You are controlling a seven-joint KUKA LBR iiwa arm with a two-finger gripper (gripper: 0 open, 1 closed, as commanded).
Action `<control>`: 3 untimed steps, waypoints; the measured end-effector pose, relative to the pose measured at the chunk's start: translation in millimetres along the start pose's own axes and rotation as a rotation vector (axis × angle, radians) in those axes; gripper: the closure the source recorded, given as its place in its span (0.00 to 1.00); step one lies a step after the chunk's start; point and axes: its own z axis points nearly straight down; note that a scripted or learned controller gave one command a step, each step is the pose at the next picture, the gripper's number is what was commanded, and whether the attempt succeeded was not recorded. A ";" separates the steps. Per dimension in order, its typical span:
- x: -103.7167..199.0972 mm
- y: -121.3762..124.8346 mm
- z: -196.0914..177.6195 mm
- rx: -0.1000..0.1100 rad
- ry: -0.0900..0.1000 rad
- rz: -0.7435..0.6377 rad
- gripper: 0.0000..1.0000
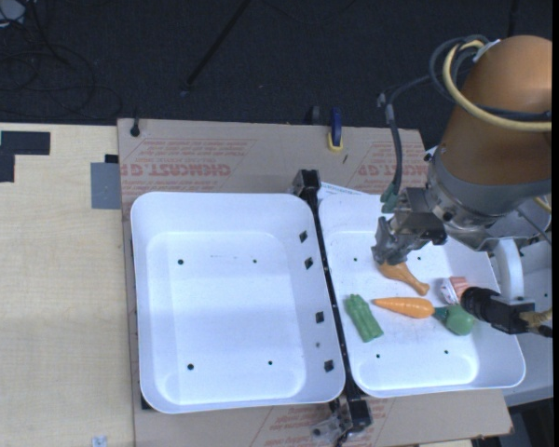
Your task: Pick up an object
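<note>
My gripper [388, 252] hangs over the back middle of the right bin [419, 380]. Its tip is right at the upper left end of a small yellow-orange piece [404, 276] lying on the bin floor. Whether the piece is gripped is hidden by the gripper body. In front of that piece lies an orange carrot [402, 306] with a green top [459, 320]. A green block [362, 318] lies to its left, near the divider. A small white and red item [452, 290] rests toward the right side of the bin.
The left bin [149, 250] stands beside the right one, with a black divider rail [319, 277] between them. Both rest on a cardboard sheet [233, 156]. The arm's large orange and grey body [498, 128] looms over the right bin's back right corner.
</note>
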 end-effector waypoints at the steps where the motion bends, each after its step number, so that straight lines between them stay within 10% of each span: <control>1: 46.5 20.0 -72.8 -0.007 0.000 -0.004 1.00; 2: 30.0 5.2 6.8 0.002 -0.001 0.000 1.00; 3: 59.0 24.2 -70.5 -0.007 0.000 -0.003 1.00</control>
